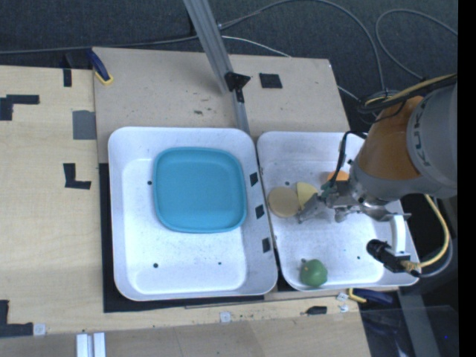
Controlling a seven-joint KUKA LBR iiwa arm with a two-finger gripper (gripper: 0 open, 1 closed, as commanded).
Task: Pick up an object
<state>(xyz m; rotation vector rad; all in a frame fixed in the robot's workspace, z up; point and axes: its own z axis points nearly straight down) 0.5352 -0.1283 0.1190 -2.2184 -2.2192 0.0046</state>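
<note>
Gripper [316, 208] low in rt bin [338, 270], jaw state can't tell.
Tan disc [282, 201] at its 9 o'clock; green ball [313, 272] at 6.

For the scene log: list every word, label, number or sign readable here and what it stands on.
No text reads in this view.
Blue plate: plain, no marking.
White bins: only small dark specks, no writing.
Bench: black tape patches, bearing no letters.
Arm: grey and orange shell, no legible label.
Green object and pale yellow pieces: unmarked.
</note>
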